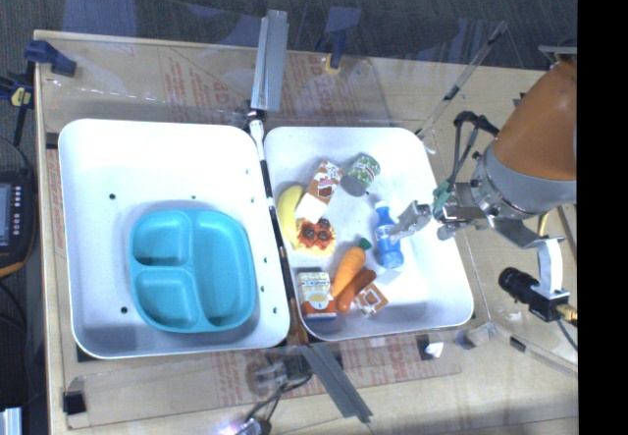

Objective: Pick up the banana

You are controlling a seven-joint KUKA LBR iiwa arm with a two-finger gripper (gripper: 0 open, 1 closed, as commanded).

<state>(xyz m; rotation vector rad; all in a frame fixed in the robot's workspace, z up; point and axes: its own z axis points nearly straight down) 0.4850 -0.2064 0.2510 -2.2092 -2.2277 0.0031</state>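
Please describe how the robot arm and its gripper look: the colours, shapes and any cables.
The arm is thick and rounded, with a broad orange band above a grey wrist section. The gripper is small, of grey metal, with a little green part near its base. Thin dark cables loop beside the wrist. No markings can be read.

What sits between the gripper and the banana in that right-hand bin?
In the camera view, a blue bottle lies nearest the gripper, then a strawberry-printed packet beside the banana, partly overlapping it.
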